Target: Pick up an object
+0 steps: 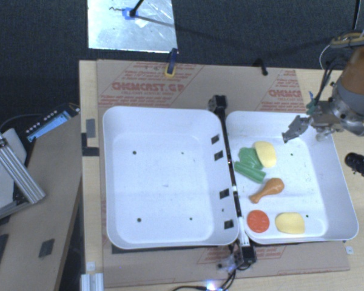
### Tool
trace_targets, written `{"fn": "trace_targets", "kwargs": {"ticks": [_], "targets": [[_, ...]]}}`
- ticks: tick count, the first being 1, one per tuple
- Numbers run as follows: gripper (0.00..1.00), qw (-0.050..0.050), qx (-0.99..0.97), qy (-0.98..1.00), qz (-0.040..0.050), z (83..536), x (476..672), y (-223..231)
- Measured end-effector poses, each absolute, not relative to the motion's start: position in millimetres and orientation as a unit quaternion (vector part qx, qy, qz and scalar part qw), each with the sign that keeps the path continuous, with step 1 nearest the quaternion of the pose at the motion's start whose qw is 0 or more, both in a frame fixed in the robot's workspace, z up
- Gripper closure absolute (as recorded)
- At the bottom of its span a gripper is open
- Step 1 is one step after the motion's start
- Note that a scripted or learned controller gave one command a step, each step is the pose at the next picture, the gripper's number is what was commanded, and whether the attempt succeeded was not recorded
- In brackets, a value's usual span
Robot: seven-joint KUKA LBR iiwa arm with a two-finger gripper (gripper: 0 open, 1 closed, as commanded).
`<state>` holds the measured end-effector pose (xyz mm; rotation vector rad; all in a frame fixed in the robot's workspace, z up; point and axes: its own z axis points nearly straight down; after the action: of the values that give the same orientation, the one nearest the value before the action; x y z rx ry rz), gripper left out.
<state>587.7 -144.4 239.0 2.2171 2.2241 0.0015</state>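
Observation:
In the right bin [333,180] lie a yellow oval piece [266,153], a green leafy piece [249,164], an orange drumstick [267,190], a red round piece [258,221] and a yellow lemon-like piece [290,223]. My gripper [304,126] hangs over the upper right part of that bin, up and to the right of the yellow oval piece. Nothing shows between its fingers.
The left bin [164,174] sits beside the right one, with black clips [221,156] along the shared rim. A cardboard sheet [151,80] lies under both bins. A shiny plate [132,17] is at the back, and a metal rail [9,162] stands at left.

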Motion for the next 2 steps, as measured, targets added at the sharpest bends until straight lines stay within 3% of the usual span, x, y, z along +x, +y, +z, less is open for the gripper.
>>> {"fn": "trace_targets", "kwargs": {"ticks": [1,2], "targets": [[1.00,0.002,0.705,0.709,0.0015,250.2,588.7,-144.3],[1.00,-0.003,0.704,0.710,-0.0005,183.1,571.6,-93.0]]}}
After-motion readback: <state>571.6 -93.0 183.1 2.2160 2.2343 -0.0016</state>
